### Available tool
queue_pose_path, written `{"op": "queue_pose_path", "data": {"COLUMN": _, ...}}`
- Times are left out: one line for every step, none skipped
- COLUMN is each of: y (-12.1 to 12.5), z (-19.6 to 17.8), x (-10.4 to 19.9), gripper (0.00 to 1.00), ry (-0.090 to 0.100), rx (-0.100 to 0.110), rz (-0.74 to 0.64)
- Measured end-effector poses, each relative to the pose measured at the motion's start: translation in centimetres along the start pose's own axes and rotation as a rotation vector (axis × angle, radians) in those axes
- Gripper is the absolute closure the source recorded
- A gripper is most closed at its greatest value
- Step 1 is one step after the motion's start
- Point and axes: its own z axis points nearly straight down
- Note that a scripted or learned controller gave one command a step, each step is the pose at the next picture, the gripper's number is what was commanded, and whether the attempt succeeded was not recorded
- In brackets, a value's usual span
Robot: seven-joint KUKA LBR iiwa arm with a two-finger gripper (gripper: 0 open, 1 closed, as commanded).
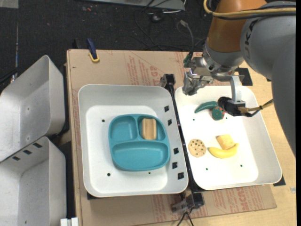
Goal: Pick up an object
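Brown cardboard covers the bench under two shallow white bins. Nearest in the right bin lie a curved yellow banana, a round speckled cookie and a yellow block. The left bin holds a teal divided tray with a tan bar. Farther back lies a green pepper; the gripper hovers at the right bin's far left corner, and its grip cannot be made out.

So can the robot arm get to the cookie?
Probably yes. The cookie lies alone on the right bin's floor, apart from the banana, with nothing over it; the end effector hovers above that bin's far corner.
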Motion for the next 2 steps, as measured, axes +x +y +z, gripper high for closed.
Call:
{"op": "queue_pose_path", "data": {"y": 0.1, "z": -0.6, "x": 5.8, "gripper": 1.0, "ry": 0.0, "rx": -0.003, "rz": -0.001}}
{"op": "queue_pose_path", "data": {"y": -0.8, "z": 0.3, "x": 10.9, "gripper": 1.0, "ry": 0.0, "rx": 0.001, "rz": -0.001}}
